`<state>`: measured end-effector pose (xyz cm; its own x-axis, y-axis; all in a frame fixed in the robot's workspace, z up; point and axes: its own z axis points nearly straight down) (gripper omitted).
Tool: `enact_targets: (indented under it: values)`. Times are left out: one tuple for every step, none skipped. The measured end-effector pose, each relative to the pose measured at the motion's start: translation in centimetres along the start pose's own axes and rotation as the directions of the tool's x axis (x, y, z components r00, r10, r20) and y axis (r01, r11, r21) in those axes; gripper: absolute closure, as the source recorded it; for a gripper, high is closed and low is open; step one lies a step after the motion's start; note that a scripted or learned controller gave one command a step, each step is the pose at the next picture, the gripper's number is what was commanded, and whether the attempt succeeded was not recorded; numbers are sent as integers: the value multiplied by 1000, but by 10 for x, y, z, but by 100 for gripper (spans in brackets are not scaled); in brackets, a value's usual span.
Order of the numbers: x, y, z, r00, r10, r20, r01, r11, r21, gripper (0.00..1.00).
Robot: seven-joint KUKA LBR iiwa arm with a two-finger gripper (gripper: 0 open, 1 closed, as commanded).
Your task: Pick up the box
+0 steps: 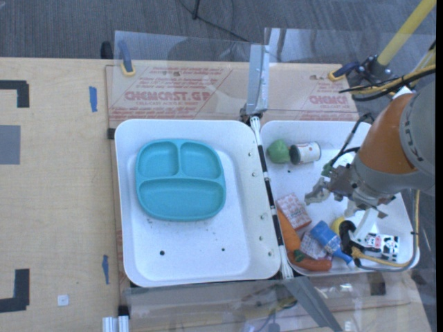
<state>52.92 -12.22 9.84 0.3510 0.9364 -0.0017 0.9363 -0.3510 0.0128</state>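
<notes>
While the box (pixel 294 211) lies unlifted in the right bin (pixel 325 133), the claw (pixel 320 191) hovers near, its state impossible to tell.

2 bins sit side by side on the tabletop (pixel 55 185), inner walls meeting at the middle. Rear = top of view.

Left bin (pixel 128 206): 1 divided plate (pixel 180 180) lies flat on the floor, toward the rear-left.

Right bin (pixel 311 175): ball (pixel 279 151) at the rear-left corner; can (pixel 304 152) just right of it, on its side. Box (pixel 294 211) near the left wall, in front of the ball. Carrot (pixel 289 234) along the left wall, just in front of the box. Packet (pixel 324 237) right of the carrot.

Tool (pixel 324 191) over the right bin, right of the box, behind the packet.
</notes>
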Motion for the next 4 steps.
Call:
enact_targets:
  values:
    - [-5,-31,9,989,149,-1,-149,989,1,0]
    - [23,19,11,946,325,4,-325,946,7,0]
    - [-23,-43,10,893,449,1,-449,893,9,0]
    - [-5,34,12,788,615,7,-615,788,8,0]
